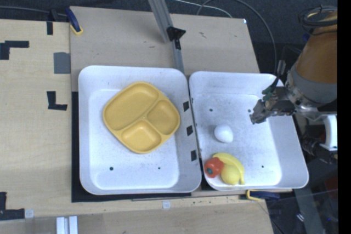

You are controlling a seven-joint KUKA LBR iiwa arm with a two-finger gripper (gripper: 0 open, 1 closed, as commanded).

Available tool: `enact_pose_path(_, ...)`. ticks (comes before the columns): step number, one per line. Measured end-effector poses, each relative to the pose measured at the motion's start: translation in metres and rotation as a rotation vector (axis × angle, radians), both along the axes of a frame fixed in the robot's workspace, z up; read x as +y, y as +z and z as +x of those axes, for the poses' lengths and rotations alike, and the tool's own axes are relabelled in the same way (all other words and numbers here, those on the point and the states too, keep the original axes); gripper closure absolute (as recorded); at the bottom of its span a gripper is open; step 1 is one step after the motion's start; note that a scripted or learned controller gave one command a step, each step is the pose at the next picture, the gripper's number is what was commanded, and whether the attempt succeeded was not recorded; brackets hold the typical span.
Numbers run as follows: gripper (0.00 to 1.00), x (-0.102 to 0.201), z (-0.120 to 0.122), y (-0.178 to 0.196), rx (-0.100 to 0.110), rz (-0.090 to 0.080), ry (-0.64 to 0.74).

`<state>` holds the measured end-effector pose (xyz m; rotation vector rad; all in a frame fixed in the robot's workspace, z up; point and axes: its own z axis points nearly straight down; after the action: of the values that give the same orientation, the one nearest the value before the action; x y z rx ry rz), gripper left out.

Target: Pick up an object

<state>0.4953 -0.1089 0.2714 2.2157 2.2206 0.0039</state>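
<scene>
In the right bin (pixel 285 172) the gripper (pixel 259 115) hangs by the far-right wall, holding nothing I can see. The white egg-shaped ball (pixel 223 133) sits mid-floor, probably light and slippery, so I'd pinch it across the middle. Plenty of room there; the tomato (pixel 213 167) and banana (pixel 232 167) hug the near rim.

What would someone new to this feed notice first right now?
Probably the yellow divided plate, lying flat in the left bin. Next, the right bin: a white ball near its middle, and a red and yellow toy cluster at its front edge. The tool hangs over that bin's right part, apart from both.
</scene>
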Motion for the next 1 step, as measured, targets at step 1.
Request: enact_pose_path(1,1.00,0.0501,0.0119,-0.0126,0.008,0.002,0.004)
